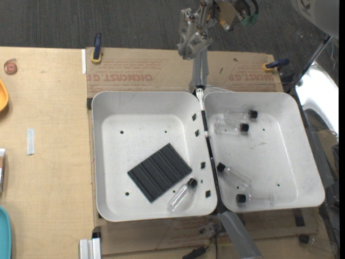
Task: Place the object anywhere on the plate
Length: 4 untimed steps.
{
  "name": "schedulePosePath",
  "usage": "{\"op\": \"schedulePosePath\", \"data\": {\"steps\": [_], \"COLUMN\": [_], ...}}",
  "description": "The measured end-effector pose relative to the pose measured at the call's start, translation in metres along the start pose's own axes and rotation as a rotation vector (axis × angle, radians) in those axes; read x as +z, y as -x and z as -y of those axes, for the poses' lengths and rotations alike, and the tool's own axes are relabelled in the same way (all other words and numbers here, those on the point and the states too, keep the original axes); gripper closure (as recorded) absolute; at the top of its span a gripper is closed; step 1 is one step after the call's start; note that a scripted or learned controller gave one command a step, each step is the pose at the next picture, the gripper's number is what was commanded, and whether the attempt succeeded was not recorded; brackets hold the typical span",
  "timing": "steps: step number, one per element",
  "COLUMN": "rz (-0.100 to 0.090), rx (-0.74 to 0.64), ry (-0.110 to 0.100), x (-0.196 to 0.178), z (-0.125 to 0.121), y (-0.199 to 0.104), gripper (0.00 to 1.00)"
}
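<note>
Two white bins (102, 144): one dark plate (159, 172), five vials (181, 195); end effector (190, 41) state unclear.

Reaches in from the upper right, grey arm (318, 4) curving along the top edge, cables and a small green fitting bunched at the wrist (232, 7). Ends in the end effector (190, 46), raised high above the bench and hanging beyond the far rims, roughly over the seam between the two bins, tipped down and a little leftward. Holds nothing between the fingers, as far as can be made out; their spread is too small and blurred to tell.
</note>
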<state>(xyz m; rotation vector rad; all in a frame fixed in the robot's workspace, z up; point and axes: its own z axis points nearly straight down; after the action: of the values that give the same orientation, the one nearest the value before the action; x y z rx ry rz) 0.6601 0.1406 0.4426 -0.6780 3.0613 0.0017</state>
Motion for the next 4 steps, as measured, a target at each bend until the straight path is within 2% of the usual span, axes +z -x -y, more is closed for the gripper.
{"op": "schedulePosePath", "data": {"steps": [1, 2, 4], "rz": [-0.001, -0.002, 0.000], "rx": [-0.343, -0.631, -1.250], "ry": [0.001, 0.003, 0.004], "x": [0.000, 0.001, 0.001], "z": [-0.005, 0.023, 0.026], "y": [0.002, -0.011, -0.012], "gripper": [1.00, 1.00, 1.00]}}
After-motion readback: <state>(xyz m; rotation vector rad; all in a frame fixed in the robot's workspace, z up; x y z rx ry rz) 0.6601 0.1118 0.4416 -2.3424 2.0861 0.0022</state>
